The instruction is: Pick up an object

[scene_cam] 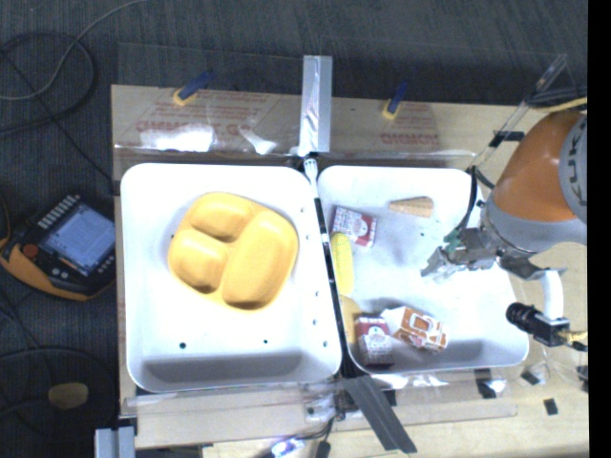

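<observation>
My gripper (437, 263) hangs over the right side of the right bin (496, 346), above bare white floor. Nothing is seen held in it. In that bin lie a tan cone-shaped piece (411, 205) at the back, a small red and white carton (352, 225) and a yellow corn cob (342, 261) along the left wall. An orange and white box (421, 329) and a dark red packet (373, 338) lie at the front. The left bin (143, 351) holds a large yellow lumpy object (232, 248).
The orange band and grey wrist (539, 194) reach in over the right bin's right rim. A black fitting (537, 322) sticks out at the bin's front right corner. A handheld control unit (69, 246) lies on the floor left of the bench.
</observation>
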`<state>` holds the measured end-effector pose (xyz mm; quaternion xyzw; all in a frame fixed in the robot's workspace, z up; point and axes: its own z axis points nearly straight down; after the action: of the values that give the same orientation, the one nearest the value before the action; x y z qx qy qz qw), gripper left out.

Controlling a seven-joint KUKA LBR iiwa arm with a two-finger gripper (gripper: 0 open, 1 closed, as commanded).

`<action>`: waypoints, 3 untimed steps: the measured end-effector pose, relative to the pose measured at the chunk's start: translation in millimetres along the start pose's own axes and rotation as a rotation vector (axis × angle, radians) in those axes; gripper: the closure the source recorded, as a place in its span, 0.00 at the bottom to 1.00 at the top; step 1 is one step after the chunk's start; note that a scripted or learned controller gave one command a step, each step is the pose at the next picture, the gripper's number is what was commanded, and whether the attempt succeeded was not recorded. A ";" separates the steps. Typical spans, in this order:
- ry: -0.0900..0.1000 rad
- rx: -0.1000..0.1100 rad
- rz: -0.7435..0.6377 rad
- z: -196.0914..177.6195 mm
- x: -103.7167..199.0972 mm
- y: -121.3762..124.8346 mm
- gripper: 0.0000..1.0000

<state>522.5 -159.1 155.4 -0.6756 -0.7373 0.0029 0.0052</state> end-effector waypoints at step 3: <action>-0.013 -0.029 0.090 66.6 51.8 -27.4 0.00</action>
<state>489.9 -109.8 89.3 -0.7081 -0.7060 -0.0032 -0.0097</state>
